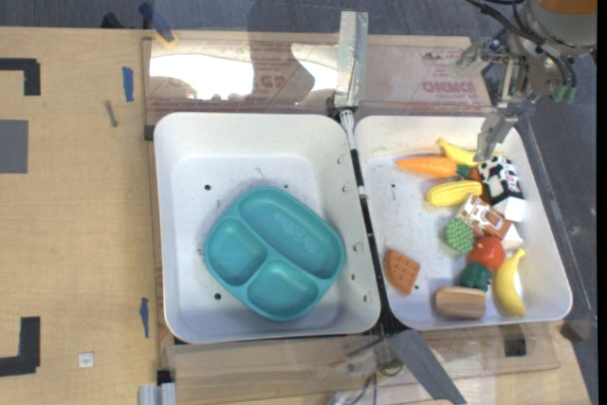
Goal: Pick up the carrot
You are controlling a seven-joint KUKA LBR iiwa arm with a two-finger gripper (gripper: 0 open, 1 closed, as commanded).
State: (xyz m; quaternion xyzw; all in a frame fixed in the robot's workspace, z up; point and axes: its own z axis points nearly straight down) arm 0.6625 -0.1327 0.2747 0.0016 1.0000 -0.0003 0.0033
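The orange carrot (427, 166) lies in the right bin (550, 318), near its back left, with its green top pointing right. My gripper (487, 150) hangs over the back of that bin, just right of the carrot's green end and above a small yellow banana (455, 150). Its fingers come together into one slim strip with no gap, and nothing sits between them. The gripper is not touching the carrot.
Toys crowd the right bin: a corn cob (453, 193), a black-and-white cow (498, 175), a small carton (488, 218), a tomato (487, 253), a larger banana (510, 285), a bread roll (460, 302) and a waffle (402, 271). A teal divided plate (275, 251) lies in the left bin (190, 147).
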